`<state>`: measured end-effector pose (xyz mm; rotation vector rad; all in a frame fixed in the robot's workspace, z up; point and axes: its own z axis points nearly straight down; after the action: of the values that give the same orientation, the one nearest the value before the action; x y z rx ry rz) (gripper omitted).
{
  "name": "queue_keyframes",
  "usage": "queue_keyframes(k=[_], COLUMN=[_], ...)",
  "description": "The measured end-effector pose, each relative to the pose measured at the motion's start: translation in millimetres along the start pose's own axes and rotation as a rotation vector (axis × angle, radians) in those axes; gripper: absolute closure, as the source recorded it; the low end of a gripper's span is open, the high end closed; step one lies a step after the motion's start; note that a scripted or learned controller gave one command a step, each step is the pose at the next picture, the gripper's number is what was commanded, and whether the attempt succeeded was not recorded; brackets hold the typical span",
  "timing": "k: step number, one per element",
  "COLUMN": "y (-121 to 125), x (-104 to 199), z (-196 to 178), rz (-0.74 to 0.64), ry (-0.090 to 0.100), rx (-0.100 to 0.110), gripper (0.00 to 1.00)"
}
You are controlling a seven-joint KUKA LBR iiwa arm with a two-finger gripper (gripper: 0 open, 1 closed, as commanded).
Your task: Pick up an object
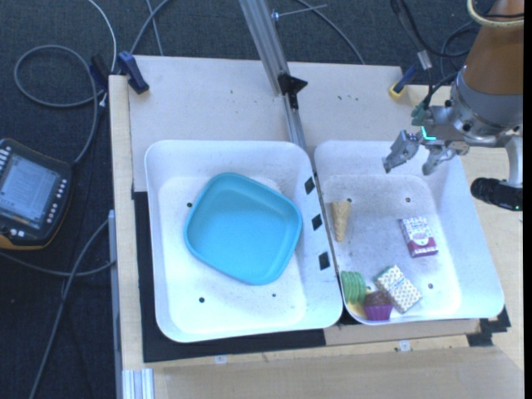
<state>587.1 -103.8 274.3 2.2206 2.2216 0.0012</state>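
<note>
Glossy plastic blue plate (243, 228), matt bins (166, 166)

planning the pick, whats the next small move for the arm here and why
Probably lower the end effector toward the red and white carton, shifting a little toward the near side of the right bin. The end effector hovers above that bin's far part with open fingers and nothing between them. The carton lies by itself on the bin floor, apart from the cone and the crowded near-edge items.
</note>
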Motion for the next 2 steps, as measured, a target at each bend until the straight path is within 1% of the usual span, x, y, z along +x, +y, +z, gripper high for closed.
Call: queue_keyframes(k=[1,2], y=[0,-6], x=[0,-3], z=[0,60], rz=[0.0,0.0], ry=[0.0,0.0], rx=[0.0,0.005], gripper=[0.0,0.0])
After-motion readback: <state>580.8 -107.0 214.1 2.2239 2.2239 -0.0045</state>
